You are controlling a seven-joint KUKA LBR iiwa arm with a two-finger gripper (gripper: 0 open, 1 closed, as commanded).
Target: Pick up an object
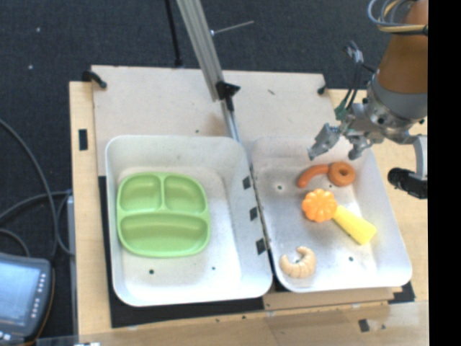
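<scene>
While poised at the frame's upper right, two-finger gripper spread apart, clasping nothing. Just below: glossy brown ring doughnut, smooth orange sausage, ribbed orange pumpkin.

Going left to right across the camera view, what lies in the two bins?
Green divided plate in the left bin → cream croissant-shaped toy → orange pumpkin → brown doughnut → yellow piece. The sausage overlaps, so it is left out.
</scene>
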